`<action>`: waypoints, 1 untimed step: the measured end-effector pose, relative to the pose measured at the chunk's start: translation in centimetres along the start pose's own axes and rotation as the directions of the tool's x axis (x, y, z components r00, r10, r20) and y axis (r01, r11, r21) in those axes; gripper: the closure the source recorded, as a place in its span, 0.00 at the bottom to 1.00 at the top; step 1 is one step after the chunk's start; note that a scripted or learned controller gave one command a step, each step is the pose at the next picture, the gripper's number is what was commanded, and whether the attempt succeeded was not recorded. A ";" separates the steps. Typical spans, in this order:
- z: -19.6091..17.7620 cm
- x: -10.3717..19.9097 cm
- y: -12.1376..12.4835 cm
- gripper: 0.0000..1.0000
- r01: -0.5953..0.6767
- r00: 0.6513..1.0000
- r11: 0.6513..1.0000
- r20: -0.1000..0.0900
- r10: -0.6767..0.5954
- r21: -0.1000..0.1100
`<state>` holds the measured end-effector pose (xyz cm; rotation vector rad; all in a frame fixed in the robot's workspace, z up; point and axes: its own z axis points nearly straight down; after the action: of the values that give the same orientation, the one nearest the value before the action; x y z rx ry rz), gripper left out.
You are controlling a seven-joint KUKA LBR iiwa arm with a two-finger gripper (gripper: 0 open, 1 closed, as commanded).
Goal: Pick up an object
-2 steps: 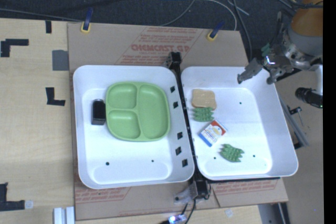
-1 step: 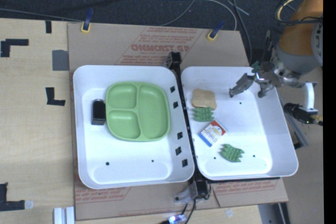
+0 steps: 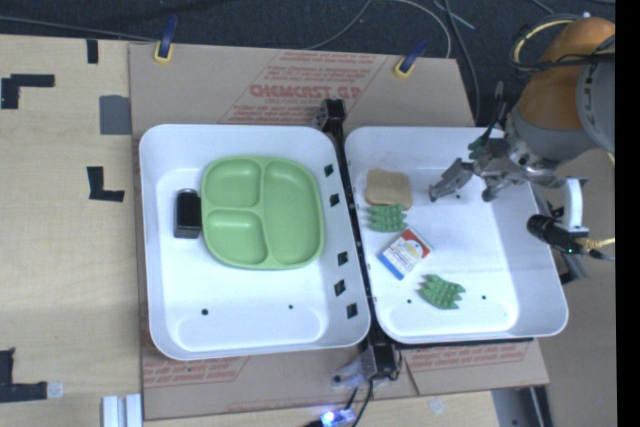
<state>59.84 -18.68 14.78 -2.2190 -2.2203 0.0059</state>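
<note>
Tan sponge — left of open pincer, apart, right bin.

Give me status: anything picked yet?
Done: nothing lifted. The bread, card and green pieces lie in the right bin. In hand: the open gripper hangs over that bin, holding nothing. Left: descend, grasp, lift.

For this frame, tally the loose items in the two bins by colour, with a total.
Green: 3 – divided plate, ridged piece, leafy piece
Black: 1 – small block
Tan: 1 – bread-like slice
Red, white and blue: 1 – small packet
Total: 6
</note>
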 end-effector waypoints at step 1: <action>5.2 0.0 -1.1 0.00 0.000 1.000 1.000 -0.001 0.000 0.002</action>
<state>58.69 -18.73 9.57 -2.2169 -2.2191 0.0074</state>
